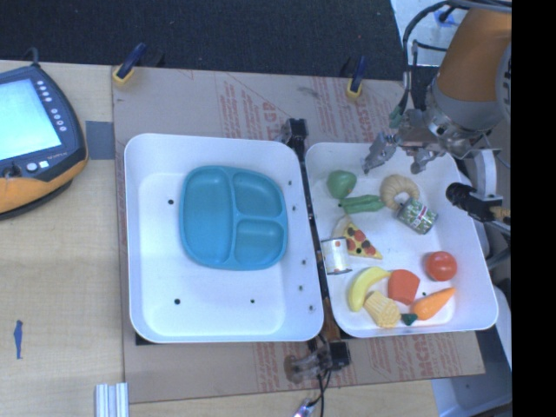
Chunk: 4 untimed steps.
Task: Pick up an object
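Left bin (156, 320): blue divided plate (233, 216). Right bin (473, 320): toy food; croissant (398, 187) at far side, my pick. Gripper (401, 153): fingers spread, nothing between them, just beyond croissant. I would centre over it, clear of the can (416, 216).

Blue divided plate (234, 216) in left white bin (148, 233); right white bin (473, 259) holds red tomato (440, 266), yellow banana (365, 285), orange carrot (432, 304).
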Tool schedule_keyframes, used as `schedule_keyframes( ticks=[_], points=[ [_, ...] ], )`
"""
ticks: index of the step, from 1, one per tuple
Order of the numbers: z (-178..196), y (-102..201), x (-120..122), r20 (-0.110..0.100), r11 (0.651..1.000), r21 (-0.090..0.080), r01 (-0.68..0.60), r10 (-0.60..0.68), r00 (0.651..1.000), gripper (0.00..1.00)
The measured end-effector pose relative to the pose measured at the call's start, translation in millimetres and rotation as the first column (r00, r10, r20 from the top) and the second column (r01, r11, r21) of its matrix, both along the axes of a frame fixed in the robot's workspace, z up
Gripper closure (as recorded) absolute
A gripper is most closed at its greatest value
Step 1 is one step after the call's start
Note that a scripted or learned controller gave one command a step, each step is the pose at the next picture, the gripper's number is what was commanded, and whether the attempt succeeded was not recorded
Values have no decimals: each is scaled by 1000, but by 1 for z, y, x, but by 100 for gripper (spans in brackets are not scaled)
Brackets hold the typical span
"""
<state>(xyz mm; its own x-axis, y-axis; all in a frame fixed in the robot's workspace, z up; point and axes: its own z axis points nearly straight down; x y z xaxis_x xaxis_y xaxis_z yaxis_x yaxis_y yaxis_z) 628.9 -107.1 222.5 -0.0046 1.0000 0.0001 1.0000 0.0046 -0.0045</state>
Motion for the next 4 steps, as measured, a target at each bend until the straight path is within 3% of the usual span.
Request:
schedule_keyframes(
  ticks=[1,2,3,4],
  points=[
    [-127,-47,29,9,1000,-6,1,-1,1000,0],
    [-126,-68,29,7,1000,0,0,0,1000,0],
    [-115,-71,29,6,1000,-5,-1,1,1000,100],
    [-115,-71,29,5,1000,-5,-1,1,1000,0]
  ],
)
